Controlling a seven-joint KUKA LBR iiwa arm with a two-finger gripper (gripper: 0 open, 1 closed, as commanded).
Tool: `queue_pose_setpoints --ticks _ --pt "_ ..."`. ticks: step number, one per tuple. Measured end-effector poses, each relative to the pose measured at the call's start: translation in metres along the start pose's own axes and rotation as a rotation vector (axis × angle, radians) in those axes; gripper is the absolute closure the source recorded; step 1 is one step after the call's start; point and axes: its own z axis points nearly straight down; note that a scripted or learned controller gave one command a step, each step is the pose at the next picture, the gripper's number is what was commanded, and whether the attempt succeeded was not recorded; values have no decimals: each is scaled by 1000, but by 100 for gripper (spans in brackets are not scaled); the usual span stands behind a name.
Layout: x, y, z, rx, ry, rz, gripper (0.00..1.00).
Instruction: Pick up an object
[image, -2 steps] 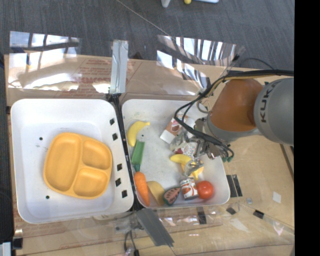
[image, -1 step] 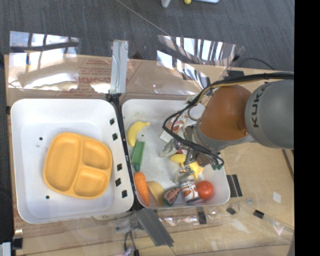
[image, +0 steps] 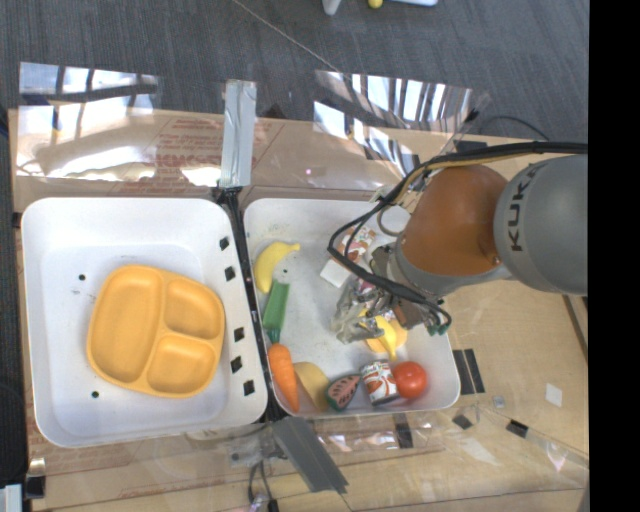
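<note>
While my gripper (image: 358, 312) hangs low in the right bin (image: 300, 215), I cannot tell its state. Nothing looks picked up yet. Toys like the banana (image: 272, 262) and tomato (image: 410, 380) wait there.

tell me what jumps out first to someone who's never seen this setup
The orange-banded arm reaching in from the right grabs the eye first, its hand low in the right bin among toy food. Next is the yellow divided tray, alone in the left bin. Along the right bin's near edge lie a carrot, a watermelon slice and a tomato, with a banana farther back.
</note>
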Motion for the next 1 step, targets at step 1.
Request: queue_pose_setpoints --ticks 1 --pt "-96 1 -100 5 -6 154 100"
